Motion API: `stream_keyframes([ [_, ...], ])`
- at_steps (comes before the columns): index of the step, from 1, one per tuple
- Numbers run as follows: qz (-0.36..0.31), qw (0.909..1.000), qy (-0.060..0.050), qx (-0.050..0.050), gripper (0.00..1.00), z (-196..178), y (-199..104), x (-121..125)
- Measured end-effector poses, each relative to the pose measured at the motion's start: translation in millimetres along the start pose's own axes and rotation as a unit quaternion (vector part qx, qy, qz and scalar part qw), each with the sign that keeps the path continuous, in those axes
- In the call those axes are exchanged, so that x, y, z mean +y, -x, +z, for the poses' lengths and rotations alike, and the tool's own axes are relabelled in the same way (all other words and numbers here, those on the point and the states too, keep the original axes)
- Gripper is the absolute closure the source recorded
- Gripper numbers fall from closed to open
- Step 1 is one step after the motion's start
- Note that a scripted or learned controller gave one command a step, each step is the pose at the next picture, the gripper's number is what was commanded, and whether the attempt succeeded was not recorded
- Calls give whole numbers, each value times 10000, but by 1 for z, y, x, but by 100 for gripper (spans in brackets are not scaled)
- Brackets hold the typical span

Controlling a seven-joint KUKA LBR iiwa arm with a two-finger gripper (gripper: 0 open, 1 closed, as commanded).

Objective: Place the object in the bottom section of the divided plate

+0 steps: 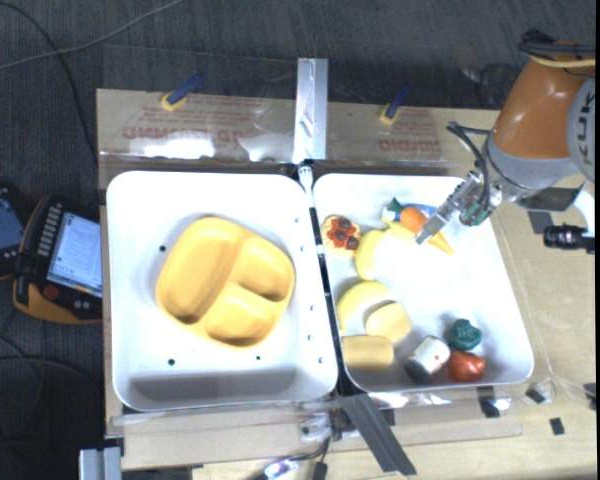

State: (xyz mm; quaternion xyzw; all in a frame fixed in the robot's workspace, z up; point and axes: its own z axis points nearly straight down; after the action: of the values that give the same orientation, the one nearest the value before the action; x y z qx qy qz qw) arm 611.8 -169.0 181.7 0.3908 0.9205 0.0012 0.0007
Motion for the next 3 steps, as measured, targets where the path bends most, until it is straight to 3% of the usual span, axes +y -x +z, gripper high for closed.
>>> stream_keyframes([
  [1, -186, 9998, -7, 3, 100, -77, -60, 71],
  [2, 365, 9993, -20, 12, 100, -31, -167, 77],
  [3, 1809, 9835, -27, -1, 100, -41, -176, 138],
])
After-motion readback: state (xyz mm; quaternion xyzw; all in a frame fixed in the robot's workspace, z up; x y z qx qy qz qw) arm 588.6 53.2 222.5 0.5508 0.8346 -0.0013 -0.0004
